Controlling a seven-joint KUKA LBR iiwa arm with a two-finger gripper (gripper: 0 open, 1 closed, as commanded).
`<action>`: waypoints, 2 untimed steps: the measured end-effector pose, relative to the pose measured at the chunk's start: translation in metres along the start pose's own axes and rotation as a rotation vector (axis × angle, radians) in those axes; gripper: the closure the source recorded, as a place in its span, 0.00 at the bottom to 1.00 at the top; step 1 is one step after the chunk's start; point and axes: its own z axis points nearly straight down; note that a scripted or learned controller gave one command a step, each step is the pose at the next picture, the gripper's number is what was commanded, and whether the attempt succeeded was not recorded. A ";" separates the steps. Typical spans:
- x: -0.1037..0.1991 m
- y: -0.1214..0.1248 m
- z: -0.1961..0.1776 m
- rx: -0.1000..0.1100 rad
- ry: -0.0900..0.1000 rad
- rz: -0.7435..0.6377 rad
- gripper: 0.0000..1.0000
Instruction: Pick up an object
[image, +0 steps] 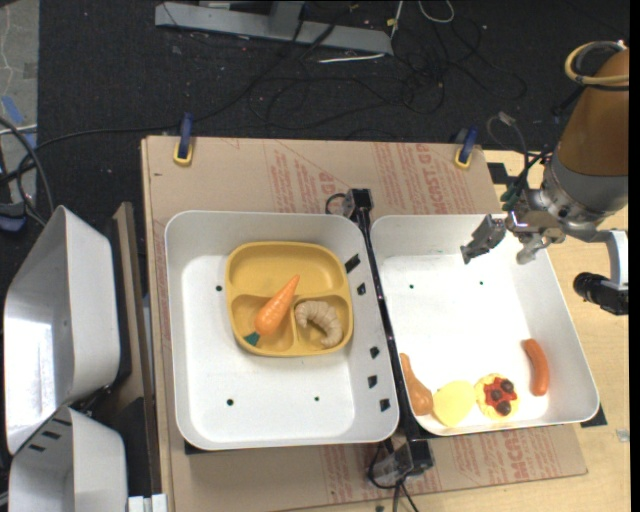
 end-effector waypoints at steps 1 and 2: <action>0.000 0.002 -0.007 -0.012 -0.002 -0.003 0.00; 0.002 0.006 0.036 -0.009 -0.002 -0.001 0.00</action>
